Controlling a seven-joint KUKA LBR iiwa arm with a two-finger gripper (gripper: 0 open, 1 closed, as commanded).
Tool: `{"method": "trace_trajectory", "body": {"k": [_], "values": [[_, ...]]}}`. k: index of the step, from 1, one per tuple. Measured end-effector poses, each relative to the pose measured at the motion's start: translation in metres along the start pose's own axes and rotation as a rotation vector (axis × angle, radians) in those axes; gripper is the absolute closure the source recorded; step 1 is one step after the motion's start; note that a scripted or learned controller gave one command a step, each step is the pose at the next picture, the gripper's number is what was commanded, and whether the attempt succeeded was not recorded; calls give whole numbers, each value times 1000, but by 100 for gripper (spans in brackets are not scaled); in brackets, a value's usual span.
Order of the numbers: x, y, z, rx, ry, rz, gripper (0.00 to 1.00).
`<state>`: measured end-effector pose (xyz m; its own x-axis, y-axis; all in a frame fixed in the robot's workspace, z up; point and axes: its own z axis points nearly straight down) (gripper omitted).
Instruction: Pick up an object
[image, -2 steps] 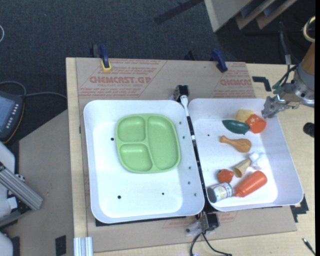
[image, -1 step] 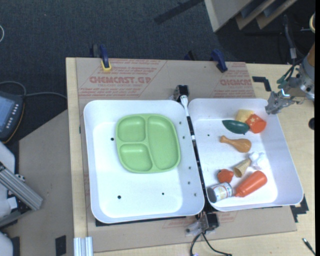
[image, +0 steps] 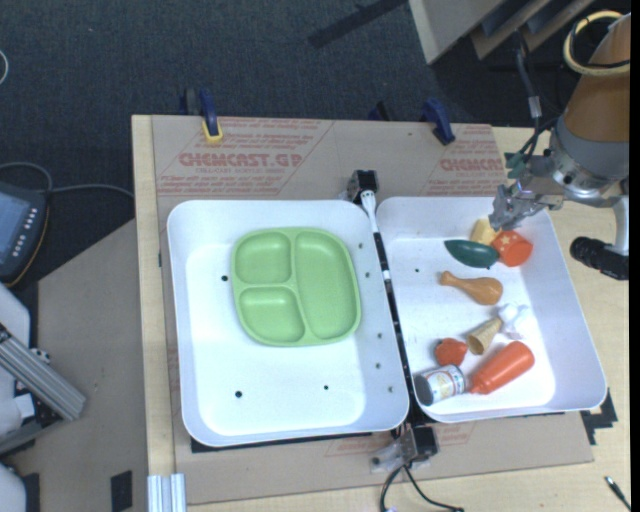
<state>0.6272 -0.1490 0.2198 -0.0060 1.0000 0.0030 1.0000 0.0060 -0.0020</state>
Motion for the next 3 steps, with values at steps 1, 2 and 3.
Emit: {"method": "trace_trajectory", "body": {"k": [1, 2, 3], "values": [[56, 7, 6, 0, 0, 0, 100], [73, 16, -5, -6, -3, 3, 100], [69, 6, 5, 1, -3, 6, 100]]}}
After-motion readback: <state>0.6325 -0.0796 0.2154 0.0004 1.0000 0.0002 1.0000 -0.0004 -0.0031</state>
